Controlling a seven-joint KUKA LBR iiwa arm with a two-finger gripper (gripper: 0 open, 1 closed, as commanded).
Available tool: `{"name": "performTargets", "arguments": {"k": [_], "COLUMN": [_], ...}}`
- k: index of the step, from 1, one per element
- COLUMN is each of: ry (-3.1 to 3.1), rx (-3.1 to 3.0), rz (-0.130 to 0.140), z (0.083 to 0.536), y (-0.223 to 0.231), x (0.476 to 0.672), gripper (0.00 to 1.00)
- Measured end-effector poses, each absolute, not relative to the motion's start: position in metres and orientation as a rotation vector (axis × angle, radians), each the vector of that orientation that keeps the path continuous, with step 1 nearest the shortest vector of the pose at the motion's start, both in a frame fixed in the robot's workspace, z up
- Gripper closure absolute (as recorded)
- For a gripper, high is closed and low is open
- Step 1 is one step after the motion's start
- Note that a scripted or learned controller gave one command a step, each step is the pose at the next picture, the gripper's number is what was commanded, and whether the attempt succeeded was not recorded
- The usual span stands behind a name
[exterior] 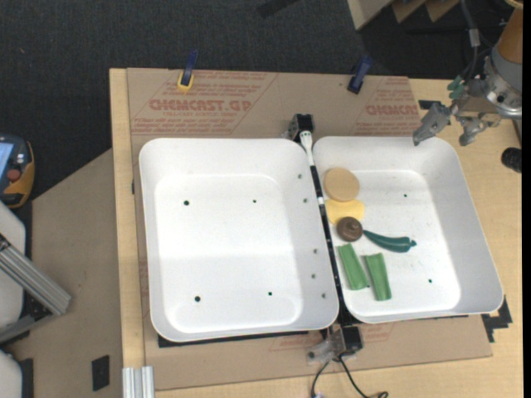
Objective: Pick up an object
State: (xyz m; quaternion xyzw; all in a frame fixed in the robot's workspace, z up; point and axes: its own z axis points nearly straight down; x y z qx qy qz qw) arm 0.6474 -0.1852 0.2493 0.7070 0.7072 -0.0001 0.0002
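My gripper (442,136) hangs over the far right corner of the right bin (465,222), open with nothing between its fingers. The objects lie along the bin's left side, well away from it. A tan round disc (341,184) sits farthest back, with a yellow piece (343,211) just in front of it. A small brown round thing (349,230) rests on the yellow piece's front edge. A teal curved object (388,240) stretches to the right of it. Two green blocks (353,266) (378,275) lie side by side nearest the front.
The left bin (158,222) stands beside the right one, joined by a black divider strip (319,214). Both rest on a cardboard sheet (249,98) held by clips (188,77) at the back edge.
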Motion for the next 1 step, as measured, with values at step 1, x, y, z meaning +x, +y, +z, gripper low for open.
{"name": "performTargets", "arguments": {"k": [1], "ry": [2.225], "rx": [2.218], "rz": [0.003], "z": [0.3064], "y": [-0.1423], "x": [0.5793], "gripper": [0.0]}}
